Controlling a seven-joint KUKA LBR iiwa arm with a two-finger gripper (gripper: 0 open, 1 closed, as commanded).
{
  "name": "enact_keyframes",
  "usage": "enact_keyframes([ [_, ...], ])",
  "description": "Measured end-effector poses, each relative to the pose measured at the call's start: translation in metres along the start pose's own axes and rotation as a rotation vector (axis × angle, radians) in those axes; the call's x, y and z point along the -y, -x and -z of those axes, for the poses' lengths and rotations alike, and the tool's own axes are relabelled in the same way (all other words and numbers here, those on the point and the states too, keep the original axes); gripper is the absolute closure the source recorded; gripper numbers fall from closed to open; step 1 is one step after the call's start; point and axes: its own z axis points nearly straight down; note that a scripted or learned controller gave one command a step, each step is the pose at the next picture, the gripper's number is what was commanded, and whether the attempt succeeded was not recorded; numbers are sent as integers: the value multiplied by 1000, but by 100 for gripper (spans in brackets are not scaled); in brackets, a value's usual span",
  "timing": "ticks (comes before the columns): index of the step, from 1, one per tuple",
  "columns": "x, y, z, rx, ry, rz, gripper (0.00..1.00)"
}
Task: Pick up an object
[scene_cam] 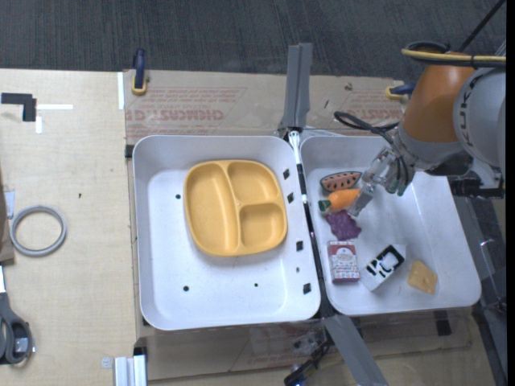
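Observation:
The right bin (434, 215) holds a watermelon slice (339, 180), an orange carrot (341, 199), purple grapes (344, 224), a red carton (344, 261), a black and white piece (381, 265) and a yellow cheese wedge (422, 277). My gripper (364, 197) reaches in from the right and points down-left, with its tip right beside the carrot's right end. From the camera view I cannot make out whether anything sits between its tips.
The left bin (161, 280) holds a yellow divided plate (236, 207). A metal divider post (298, 87) rises between the bins at the back. A grey tape ring (35, 230) lies on the bench at far left.

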Motion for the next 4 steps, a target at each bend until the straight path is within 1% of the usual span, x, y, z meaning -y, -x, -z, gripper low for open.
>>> enact_keyframes([
  [1,-35,-7,2,0,-1,-363,0],
  [2,9,-5,0,-1,-1,-292,0],
  [3,-23,-5,-1,-1,-3,-749,0],
  [4,-23,-5,7,0,-7,-744,100],
])
